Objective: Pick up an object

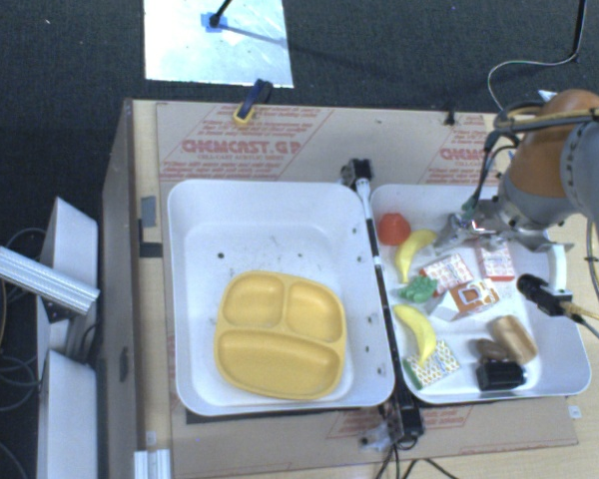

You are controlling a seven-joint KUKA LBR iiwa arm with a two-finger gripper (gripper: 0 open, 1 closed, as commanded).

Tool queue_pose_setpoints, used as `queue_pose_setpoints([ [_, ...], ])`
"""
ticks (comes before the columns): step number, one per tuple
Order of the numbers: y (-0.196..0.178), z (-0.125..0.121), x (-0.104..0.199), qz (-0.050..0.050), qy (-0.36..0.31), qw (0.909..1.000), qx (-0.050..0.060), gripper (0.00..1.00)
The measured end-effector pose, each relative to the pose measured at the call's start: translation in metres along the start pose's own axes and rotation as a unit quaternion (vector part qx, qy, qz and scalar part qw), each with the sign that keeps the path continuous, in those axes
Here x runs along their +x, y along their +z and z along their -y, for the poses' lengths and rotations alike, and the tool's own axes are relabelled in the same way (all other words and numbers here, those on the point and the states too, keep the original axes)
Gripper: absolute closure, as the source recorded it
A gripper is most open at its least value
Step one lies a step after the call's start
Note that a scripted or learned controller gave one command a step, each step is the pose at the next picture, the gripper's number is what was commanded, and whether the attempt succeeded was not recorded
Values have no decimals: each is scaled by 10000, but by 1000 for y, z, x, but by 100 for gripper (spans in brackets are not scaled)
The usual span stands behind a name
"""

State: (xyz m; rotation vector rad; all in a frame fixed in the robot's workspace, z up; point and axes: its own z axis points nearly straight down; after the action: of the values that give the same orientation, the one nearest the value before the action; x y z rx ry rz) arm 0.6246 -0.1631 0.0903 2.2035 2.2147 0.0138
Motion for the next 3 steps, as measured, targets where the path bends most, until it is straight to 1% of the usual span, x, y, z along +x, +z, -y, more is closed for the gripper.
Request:
queue_pose_setpoints([
  [1, 5, -45, -18, -20, 19, 10000, 69, 0],
  [2, -6, -46, -17, -12, -9, 10000, 56, 100],
  [3, -6, -46, -17, -12, -11, 10000, 57, 0],
])
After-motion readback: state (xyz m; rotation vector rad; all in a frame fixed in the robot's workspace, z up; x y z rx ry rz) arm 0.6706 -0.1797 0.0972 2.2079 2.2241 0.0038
